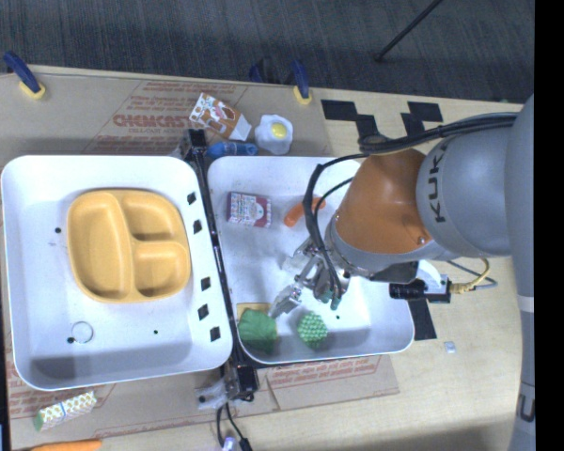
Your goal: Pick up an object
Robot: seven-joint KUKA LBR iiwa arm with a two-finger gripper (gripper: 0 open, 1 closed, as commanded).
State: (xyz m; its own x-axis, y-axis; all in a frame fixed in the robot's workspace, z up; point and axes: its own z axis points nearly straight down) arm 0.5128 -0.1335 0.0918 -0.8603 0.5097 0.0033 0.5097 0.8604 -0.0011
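Gripper low inside right bin, metal fingers spread apart w/ nothing btwn; just above dimpled green ball. Crumpled green cloth-like lump left of ball in bin's near corner; flat red-white carton nr far wall; yellow moulded compartment tray in left bin.

tray in left bin, carton in right bin

Two white bins, yellow divided tray, dark red carton, plain green block, green ball with pale dots, small orange piece, grey arm with orange band, brown printed cardboard.
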